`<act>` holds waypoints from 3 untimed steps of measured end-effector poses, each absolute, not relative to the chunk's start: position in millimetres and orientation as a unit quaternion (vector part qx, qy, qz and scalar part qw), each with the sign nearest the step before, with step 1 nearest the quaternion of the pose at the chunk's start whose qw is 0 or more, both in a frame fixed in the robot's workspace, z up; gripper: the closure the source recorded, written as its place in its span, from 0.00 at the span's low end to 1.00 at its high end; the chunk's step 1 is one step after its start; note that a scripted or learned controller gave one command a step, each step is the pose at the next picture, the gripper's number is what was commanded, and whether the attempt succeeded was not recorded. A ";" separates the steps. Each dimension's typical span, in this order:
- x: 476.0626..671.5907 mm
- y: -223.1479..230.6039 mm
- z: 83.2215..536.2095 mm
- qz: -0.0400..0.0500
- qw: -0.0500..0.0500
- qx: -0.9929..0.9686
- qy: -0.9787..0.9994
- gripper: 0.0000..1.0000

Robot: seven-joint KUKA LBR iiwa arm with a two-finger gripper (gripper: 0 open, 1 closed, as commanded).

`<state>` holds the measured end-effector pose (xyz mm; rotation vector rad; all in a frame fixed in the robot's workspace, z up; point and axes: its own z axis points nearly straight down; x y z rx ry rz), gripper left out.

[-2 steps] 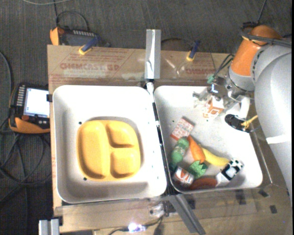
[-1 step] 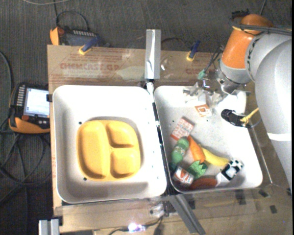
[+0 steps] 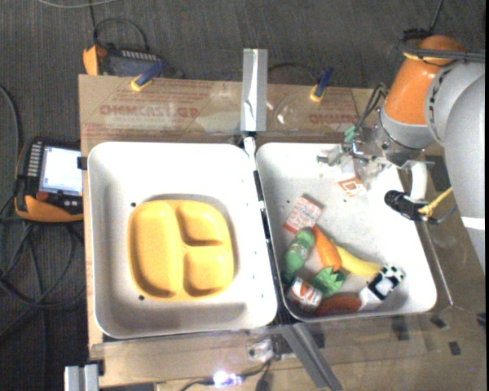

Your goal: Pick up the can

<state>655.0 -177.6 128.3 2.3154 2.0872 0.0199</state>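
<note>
Seen from above at a slant, a bench [image 3: 147, 108] topped with brown cardboard carries two shallow white bins side by side. Off the bench's left edge, an orange-and-black handheld controller [image 3: 50, 182] with a lit screen is seen on the dark floor among cables. The left bin [image 3: 106, 243] fills the left half of the bench, and a yellow compartment tray [image 3: 182, 247] is set near its middle. A grey upright post [image 3: 254, 88] stands at the bench's far edge, between the two bins. The right bin [image 3: 407, 292] takes up the right half, and most of its things are gathered toward its near edge. A small red-and-white packet [image 3: 303, 213] lies near the bin's middle. Below it, a green bottle-shaped item [image 3: 298, 251] lies just beside an orange carrot-like piece [image 3: 328, 252] and a yellow banana [image 3: 360, 263]. The can [image 3: 306, 292], red and white, lies on its side by the near left corner of the right bin, touching a small green item [image 3: 330, 278] and just beside a dark red piece [image 3: 340, 304]. A small black-and-white object [image 3: 385, 282] sits toward the near right corner. The tool [image 3: 360, 160] is seen over the far right corner of the right bin, well apart from the can; nothing is seen held in it, and how far its fingers are parted cannot be told. The grey arm [image 3: 464, 137] with its orange band [image 3: 414, 88] is seen reaching in from the right.
</note>
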 end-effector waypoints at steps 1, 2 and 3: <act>655.4 -191.3 125.5 0.013 0.019 0.745 0.666 0.00; 655.5 -193.5 124.4 0.015 0.020 0.741 0.671 0.00; 617.0 -189.3 231.0 -0.002 0.000 0.826 0.564 0.00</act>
